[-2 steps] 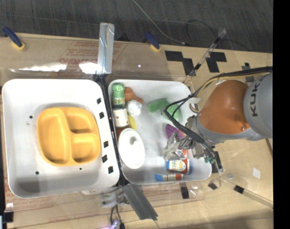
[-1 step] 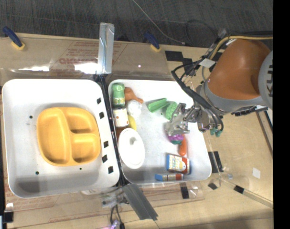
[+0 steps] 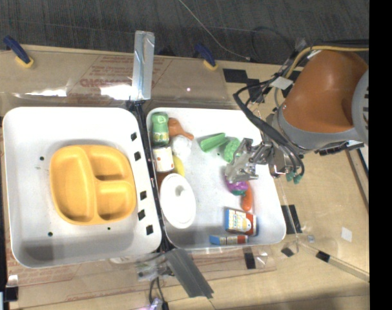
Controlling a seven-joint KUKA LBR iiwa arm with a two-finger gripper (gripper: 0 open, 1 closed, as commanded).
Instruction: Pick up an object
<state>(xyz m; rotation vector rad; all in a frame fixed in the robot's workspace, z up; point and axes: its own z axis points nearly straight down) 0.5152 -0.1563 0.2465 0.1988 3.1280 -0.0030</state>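
Note:
My gripper hangs low in the right bin, right of its middle, directly over a small purple object that peeks out beneath it. Two green toys lie just up and left of it. An orange-red piece sits just below the purple object. Nothing shows clearly as held. The arm's orange band and cables fill the area to the right.
Along the right bin's left wall are a green bottle, a small jar, an orange toy, a white ball and a white round lid. A small box and marker lie at the front. The left bin holds a yellow divided tray.

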